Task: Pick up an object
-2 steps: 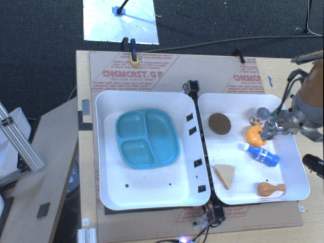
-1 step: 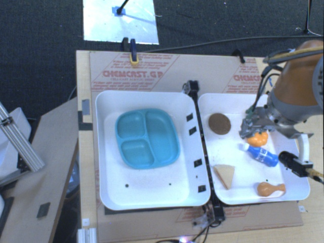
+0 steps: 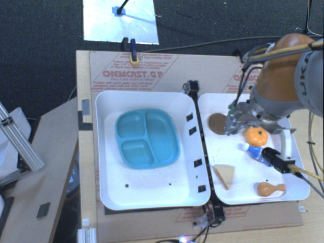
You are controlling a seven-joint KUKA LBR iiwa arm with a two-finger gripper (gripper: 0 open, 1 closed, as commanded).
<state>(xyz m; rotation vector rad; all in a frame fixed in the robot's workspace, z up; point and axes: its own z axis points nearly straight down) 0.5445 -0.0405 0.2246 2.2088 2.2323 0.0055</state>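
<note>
The right bin (image 3: 296, 178) holds several small things. A flat brown disc (image 3: 217, 124) lies at its far left. An orange fruit with a green top (image 3: 256, 135) sits mid-bin, with a blue and white bottle (image 3: 254, 151) just in front of it. A tan wedge (image 3: 225, 175) lies near the front left and a tan drumstick (image 3: 270, 188) near the front right. My gripper (image 3: 233, 124) is low in the bin, at the right edge of the brown disc and left of the orange fruit. Nothing shows held in it.
The left bin (image 3: 109, 186) holds a blue divided plate (image 3: 148, 137). A black hinge strip with clips (image 3: 197, 146) runs between the two bins. The grey arm with its orange band (image 3: 281, 70) hangs over the back right of the right bin.
</note>
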